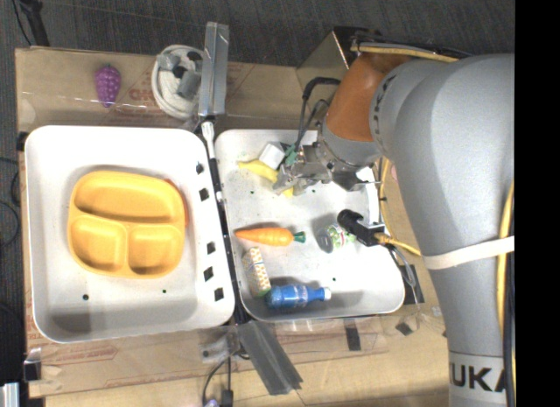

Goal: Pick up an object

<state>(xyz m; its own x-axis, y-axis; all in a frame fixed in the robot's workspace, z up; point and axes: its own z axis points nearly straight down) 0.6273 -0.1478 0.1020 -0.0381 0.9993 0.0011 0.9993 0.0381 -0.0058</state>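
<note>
Where the gripper stands: the gripper (293,178) is seen low over the upper part of the right bin (359,283), just beside a yellow banana-shaped piece (254,169) and a small white piece (271,153).
Gripper state: whether it is spread or closed cannot be told from this slant; nothing is seen to be held.
Task's thing: no single object is named. The yellow piece and the white piece, both near the bin's upper wall, are judged the likeliest targets.
Other candidates: a carrot (267,237) lies across the middle of the bin, a blue bottle (293,295) lies along the lower wall, a patterned stick (257,269) lies between them, and a green-and-clear item (333,239) lies to the carrot's right. All are well apart from the gripper.
Step in hand: the approach to the yellow piece is judged to be the present step; no lift is yet made.
How it is best done: one item should be singled out and the gripper centred over its narrow width, so that it is closed upon across the short axis.
Risk: the curved piece may be pushed against the wall or squeezed out sideways, and the white piece may be caught alongside it.
Lift: a slow, straight rise is advised, with the grasp taken as good only once the item is seen clear of the bin floor.
</note>
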